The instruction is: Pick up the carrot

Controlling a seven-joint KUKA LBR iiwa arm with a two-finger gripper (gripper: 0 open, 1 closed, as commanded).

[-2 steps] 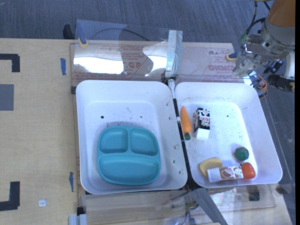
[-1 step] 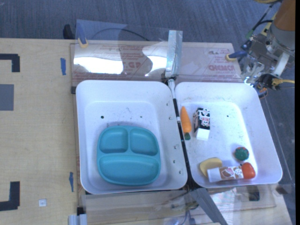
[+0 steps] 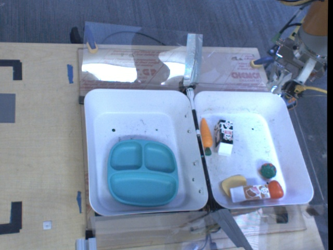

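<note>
The carrot (image 3: 206, 135) is orange with a green stem end. It lies lengthwise along the left wall of the right bin (image 3: 291, 139), stem end toward the front. The gripper (image 3: 281, 85) hangs over the right bin's far right corner, well away from the carrot and above the rim. The grey arm with its orange band (image 3: 316, 15) comes in from the upper right.
A black-and-white carton (image 3: 225, 137) lies just right of the carrot. Near the right bin's front sit a green ball (image 3: 268, 170), a yellow piece (image 3: 233, 182) and a small bottle with a red end (image 3: 257, 191). A teal divided plate (image 3: 141, 172) rests in the left bin (image 3: 99, 139).
</note>
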